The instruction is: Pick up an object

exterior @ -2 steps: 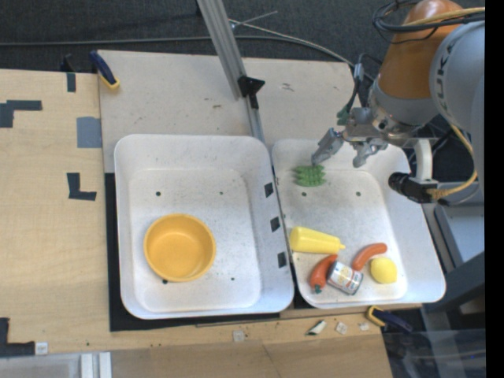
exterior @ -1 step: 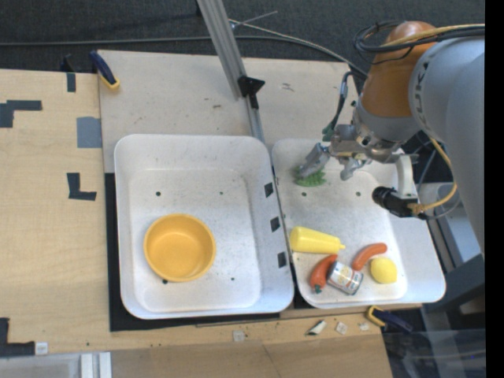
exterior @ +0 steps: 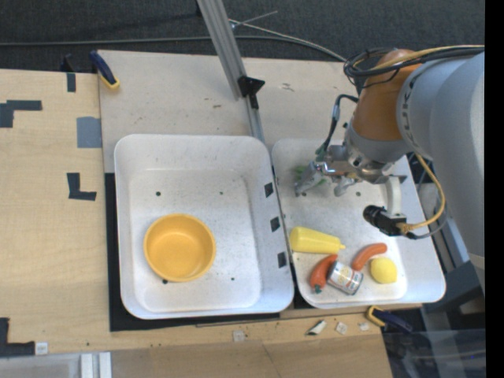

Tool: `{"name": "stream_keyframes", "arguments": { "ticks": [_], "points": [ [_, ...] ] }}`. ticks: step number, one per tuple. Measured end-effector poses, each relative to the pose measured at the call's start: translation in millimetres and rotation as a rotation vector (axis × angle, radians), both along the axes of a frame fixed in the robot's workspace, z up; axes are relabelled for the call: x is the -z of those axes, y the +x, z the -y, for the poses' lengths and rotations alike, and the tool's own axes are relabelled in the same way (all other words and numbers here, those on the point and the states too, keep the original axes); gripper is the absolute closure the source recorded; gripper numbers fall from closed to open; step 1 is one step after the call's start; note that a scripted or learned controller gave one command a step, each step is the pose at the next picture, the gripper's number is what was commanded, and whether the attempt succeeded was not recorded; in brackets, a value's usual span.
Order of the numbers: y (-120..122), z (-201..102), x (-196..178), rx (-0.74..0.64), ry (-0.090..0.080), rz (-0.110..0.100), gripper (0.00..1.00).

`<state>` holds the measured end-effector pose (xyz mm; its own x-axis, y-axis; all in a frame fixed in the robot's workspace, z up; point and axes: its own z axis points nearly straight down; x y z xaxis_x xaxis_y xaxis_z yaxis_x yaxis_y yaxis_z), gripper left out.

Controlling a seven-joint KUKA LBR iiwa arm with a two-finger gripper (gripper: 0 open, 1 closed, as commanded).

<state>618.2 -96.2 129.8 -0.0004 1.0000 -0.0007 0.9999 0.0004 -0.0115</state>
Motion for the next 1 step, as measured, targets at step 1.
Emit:
{"name": "stream_keyframes", "arguments": {
  "ticks": [1],
  "points": [
    [0.0,-0.3,43.2,-0.001,-0.002,0.012,0.00]
  ]
}}
